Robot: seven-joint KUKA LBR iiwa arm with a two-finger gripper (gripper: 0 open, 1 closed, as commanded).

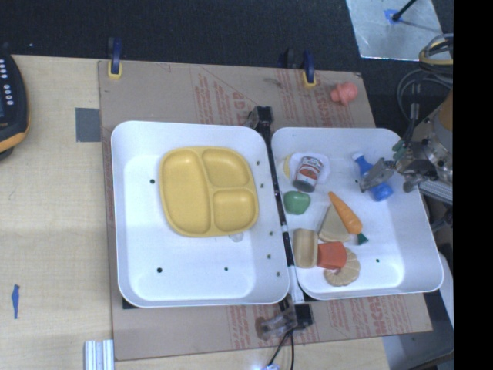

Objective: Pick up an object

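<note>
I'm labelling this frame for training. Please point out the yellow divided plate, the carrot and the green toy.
yellow divided plate (185,187): camera view, floor of its long left compartment.
carrot (345,213): camera view, middle of its orange body.
green toy (296,202): camera view, its top.

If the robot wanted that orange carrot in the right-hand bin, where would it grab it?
Probably across the carrot's thick middle, coming straight down from above. It lies flat and slanted, leaning against a tan wedge, so the fingers should close across its narrow width, where the bin floor leaves room.
</note>
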